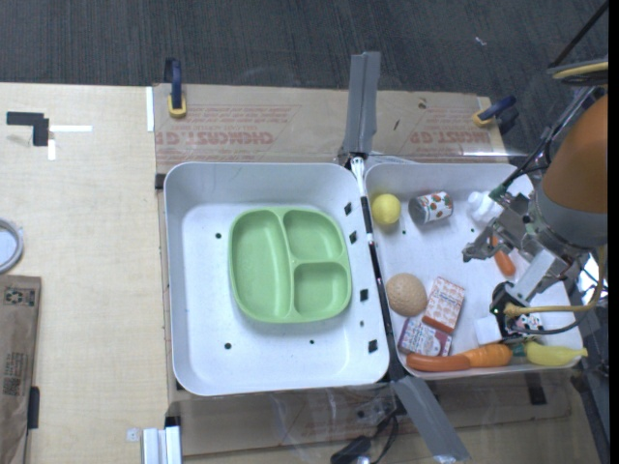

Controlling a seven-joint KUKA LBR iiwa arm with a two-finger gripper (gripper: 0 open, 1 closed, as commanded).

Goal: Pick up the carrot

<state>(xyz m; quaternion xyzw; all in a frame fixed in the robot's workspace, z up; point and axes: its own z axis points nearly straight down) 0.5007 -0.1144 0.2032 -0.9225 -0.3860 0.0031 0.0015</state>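
The carrot (pixel 462 359), long and orange, lies flat along the near wall of the right bin (pixel 455 176). My gripper (pixel 491 246) hangs over the right-hand part of that bin, well behind the carrot and apart from it. A small orange piece (pixel 504 261) shows right under the gripper; whether it is held is unclear. The arm's grey and orange body covers the bin's right edge.
In the right bin lie a yellow lemon (pixel 385 209), a small can (pixel 431 207), a brown egg-shaped thing (pixel 406 294), two little cartons (pixel 445 304), a white object (pixel 481 203) and a yellow banana (pixel 553 354). A green divided plate (pixel 290 264) sits in the left bin (pixel 193 259).
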